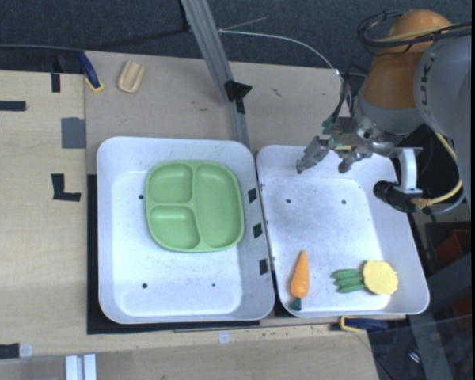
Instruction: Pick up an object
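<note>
Spanning a wooden bench (32, 236), 2 white bins (111, 291) — hand (329, 162) spread wide, holding nothing.

Grey arm (451, 77) with orange band, black cables, and metal two-fingered pincer (330, 161)

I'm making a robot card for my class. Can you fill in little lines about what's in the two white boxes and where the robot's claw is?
left bin: green divided plate
right bin: toy carrot, green bean toy, yellow flower-shaped toy, all near the front edge
gripper: open, over the right bin's far edge, holding nothing
bench behind the bins: small tan piece
</note>
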